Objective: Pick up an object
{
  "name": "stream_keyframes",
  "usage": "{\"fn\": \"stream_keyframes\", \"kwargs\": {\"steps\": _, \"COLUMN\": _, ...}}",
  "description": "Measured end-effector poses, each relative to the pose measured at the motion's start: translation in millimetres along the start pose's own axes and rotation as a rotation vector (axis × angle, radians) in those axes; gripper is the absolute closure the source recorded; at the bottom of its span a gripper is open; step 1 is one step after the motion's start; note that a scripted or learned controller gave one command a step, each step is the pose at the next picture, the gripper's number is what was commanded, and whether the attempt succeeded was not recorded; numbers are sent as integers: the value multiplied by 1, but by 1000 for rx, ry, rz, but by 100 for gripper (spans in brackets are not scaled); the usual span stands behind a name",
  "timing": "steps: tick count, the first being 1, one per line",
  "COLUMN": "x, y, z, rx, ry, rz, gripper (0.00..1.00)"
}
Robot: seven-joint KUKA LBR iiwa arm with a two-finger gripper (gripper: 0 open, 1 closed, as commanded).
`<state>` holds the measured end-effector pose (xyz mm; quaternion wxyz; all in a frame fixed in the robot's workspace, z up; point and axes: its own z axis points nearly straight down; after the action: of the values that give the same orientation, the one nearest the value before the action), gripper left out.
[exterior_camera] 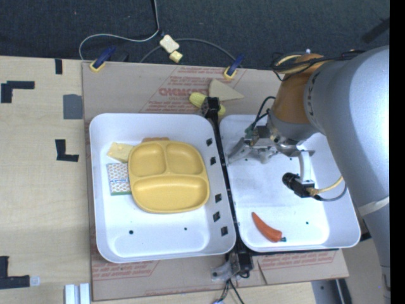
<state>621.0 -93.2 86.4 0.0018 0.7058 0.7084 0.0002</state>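
tool (253, 149) low in right bin (329, 233), orange carrot (267, 227) apart near front

Yellow tray (169, 184), orange carrot (266, 227)

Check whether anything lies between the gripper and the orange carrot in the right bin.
Nothing visible does. The gripper is over the upper left of the right bin, and the carrot lies near the bin's bottom edge, with only bare white floor between them.
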Motion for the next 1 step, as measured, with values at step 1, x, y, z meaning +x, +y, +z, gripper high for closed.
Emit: {"fn": "stream_keyframes", "kwargs": {"steps": 1, "x": -20, "y": 50, "z": 1, "rx": -1, "ry": 1, "rz": 1, "gripper": 0}}
